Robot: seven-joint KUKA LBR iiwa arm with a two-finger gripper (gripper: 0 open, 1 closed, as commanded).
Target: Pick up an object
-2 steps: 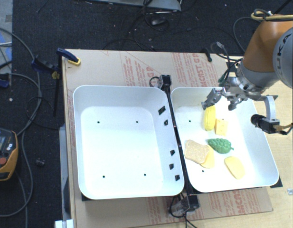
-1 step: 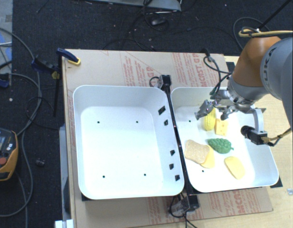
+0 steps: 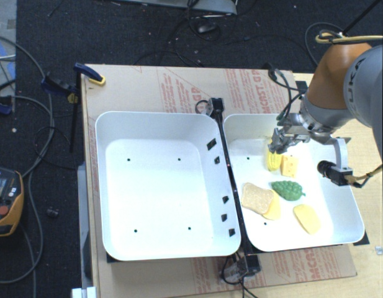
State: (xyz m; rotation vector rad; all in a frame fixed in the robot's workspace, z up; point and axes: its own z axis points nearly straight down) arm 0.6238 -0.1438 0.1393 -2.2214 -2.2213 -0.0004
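The right bin [image 3: 340, 219] holds several toy foods: a yellow corn cob [image 3: 275, 161], a cheese wedge [image 3: 290, 166], a green leafy piece [image 3: 287, 190], a slice of bread [image 3: 256, 198] and a yellow lemon-like piece [image 3: 307, 218]. My gripper [image 3: 279, 144] hangs low over the bin's far part, directly above the top of the corn cob. The wrist and arm come in from the right and hide the space behind it.
The left bin [image 3: 160, 185] stands beside the right one, parted by a black divider [image 3: 225, 166]. A black cable connector [image 3: 331, 171] hangs over the right bin's right side. A blue and yellow clamp [image 3: 89, 74] sits at the bench's far left corner.
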